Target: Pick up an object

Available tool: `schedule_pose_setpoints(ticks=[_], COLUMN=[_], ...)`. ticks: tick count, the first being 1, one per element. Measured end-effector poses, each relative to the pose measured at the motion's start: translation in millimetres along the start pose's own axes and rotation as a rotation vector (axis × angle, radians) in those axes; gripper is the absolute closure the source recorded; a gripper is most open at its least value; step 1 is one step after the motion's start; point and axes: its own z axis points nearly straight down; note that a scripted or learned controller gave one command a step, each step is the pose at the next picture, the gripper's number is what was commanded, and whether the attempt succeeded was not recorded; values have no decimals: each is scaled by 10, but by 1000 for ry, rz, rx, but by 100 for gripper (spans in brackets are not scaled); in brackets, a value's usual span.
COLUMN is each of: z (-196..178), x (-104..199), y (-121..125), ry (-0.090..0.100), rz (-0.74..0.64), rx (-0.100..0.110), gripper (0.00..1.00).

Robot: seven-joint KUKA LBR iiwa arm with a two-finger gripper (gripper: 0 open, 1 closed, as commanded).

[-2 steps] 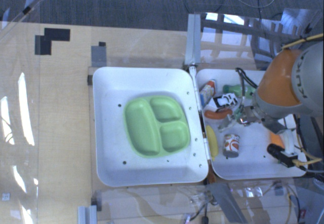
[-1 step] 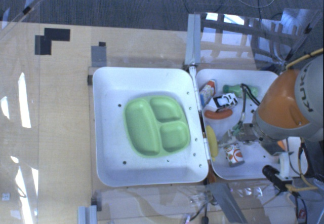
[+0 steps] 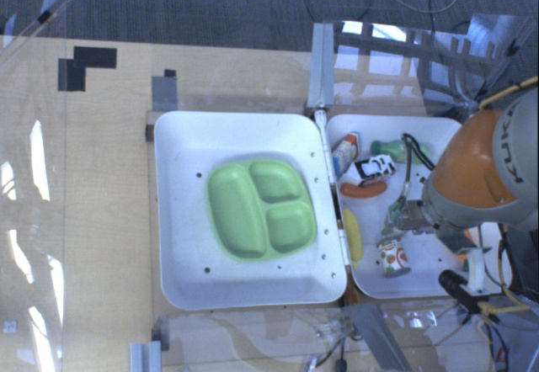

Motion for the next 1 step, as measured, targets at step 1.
schedule_pose_setpoints(ticks=[1], z=[0], x=[0], y=[-1], ry=[0], rz=[0], rx=[0], gripper=[0])
